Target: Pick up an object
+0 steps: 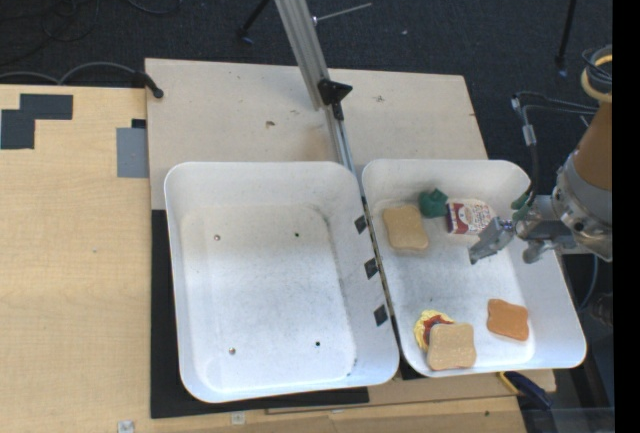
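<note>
**Inspector:** Over the right bin's (545,353) right edge, the gripper (508,243) reaches in at mid-height. Fingers?

**Assistant:** Parted, with nothing between them. One grey finger (489,245) points toward the bin's centre; the other lies nearer the rim.

**Inspector:** Contents of that bin?

**Assistant:** Near the far edge, a green object (433,202) sits touching a red-and-white packet (469,217). A tan sponge-like block (406,228) lies just beside them, toward the left wall. An orange block (508,320) rests near the right wall, close to the front. At the front edge, a tan slice (451,346) overlaps a yellow-and-red item (431,324).

**Inspector:** Left bin (200,191)?

**Assistant:** Only dark specks on its floor.
</note>
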### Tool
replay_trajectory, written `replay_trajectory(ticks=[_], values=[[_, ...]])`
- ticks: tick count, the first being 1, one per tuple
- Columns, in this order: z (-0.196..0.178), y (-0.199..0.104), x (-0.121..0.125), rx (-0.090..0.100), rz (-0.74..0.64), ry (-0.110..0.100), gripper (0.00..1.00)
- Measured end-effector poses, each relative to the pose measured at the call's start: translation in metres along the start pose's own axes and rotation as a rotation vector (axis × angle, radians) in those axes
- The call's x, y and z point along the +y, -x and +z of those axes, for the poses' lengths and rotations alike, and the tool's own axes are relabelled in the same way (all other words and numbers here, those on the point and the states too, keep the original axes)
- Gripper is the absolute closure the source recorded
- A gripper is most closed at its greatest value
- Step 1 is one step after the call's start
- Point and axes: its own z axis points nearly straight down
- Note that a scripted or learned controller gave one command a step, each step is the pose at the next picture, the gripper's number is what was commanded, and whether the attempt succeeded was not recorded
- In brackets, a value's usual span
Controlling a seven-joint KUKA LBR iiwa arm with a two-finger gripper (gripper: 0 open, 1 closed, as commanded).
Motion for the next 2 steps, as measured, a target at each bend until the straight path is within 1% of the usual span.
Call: replay_trajectory(ticks=[1, 2], values=[[0.0, 0.001, 0.0, 0.0, 0.002, 0.001, 0.0], [0.043, 0.0, -0.001, 0.001, 0.0, -0.005, 0.0]])
